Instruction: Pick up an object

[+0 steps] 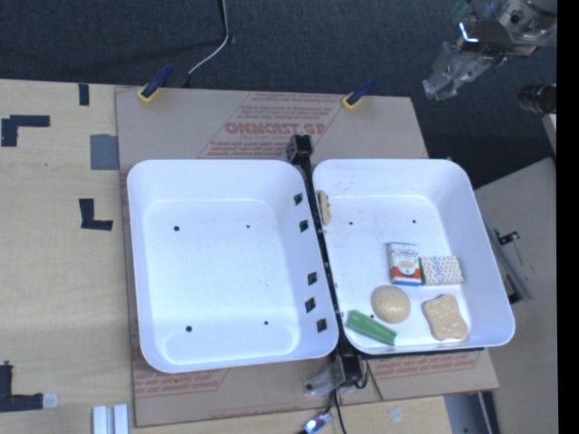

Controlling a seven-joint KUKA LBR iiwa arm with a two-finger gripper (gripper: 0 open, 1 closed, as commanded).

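Note:
My gripper (445,72) hangs high at the top right, well above and behind the right bin (452,177). In that bin's near right part lie a red and white small box (403,263), a pale patterned packet (442,269), a round beige ball (391,304), a tan biscuit-shaped piece (445,317) and a green stick (372,327). A small yellowish item (324,210) rests against the bin's left wall. Nothing sits between the gripper's fingers.
The left bin (145,242) stands beside the right one on a cardboard sheet (262,125) held by two blue and yellow clamps (156,82). A black cable (217,34) runs off at the back. Black clips (312,278) join the bins.

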